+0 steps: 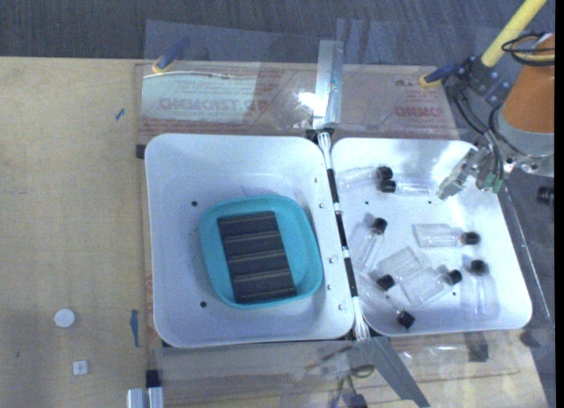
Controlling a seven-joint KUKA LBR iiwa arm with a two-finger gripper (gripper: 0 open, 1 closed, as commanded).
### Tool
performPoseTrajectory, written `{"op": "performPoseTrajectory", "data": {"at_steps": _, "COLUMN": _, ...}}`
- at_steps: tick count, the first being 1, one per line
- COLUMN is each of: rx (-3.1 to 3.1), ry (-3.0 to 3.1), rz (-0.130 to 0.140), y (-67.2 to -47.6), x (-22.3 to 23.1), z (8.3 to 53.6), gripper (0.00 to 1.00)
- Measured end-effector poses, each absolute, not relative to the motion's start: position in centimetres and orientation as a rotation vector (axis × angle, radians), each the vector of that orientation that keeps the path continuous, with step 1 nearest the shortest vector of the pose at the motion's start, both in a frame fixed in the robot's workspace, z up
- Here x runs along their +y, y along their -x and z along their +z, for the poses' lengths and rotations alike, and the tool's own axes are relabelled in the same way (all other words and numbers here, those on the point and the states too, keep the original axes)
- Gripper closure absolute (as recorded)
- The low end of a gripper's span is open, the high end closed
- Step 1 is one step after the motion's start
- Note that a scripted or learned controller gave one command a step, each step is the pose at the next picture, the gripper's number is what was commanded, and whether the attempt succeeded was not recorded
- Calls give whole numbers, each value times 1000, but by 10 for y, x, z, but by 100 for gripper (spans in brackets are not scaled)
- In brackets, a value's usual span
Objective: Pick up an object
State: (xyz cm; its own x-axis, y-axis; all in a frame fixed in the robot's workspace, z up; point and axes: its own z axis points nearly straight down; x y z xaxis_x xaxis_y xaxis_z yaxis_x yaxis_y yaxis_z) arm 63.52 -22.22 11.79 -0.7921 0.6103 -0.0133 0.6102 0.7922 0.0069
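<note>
You can make out red lettering on the two clear plastic sheets taped flat across the far side of the bench [70,177], but glare washes it out and I cannot read a word of it for you.

In the left bin [176,168], a shallow white tray with rounded corners, you have a teal plastic dish [211,252] with soft, rounded edges, and lying in it a dark grey ribbed block [256,256] with ridges running across it.

The right bin [515,300] holds your pick targets: several small clear vials with black caps, scattered and lying on their sides. One vial [366,175] lies at the far left of that bin, another [443,237] sits near the middle right, and a capped one [401,316] rests at the near edge. Their clear bodies almost vanish against the white floor, so count them by the caps.

The claw [460,177] hangs over the far right part of the right bin, below the arm's orange band [529,102]. Its silvery fingers look slightly parted with nothing between them, though blur makes that only probable.

The bench is pale, tan wood; a small white disc [64,317] lies on it at the near left. Beyond the bench you see grey carpet, and a yellow rod [524,11] slants in at the far right.
</note>
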Motion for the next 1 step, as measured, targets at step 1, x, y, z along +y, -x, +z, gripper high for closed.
{"op": "performPoseTrajectory", "data": {"at_steps": 1, "rx": 2960, "ry": -1008, "rz": 4, "y": -635, "x": -222, "z": 118, "gripper": 0}}
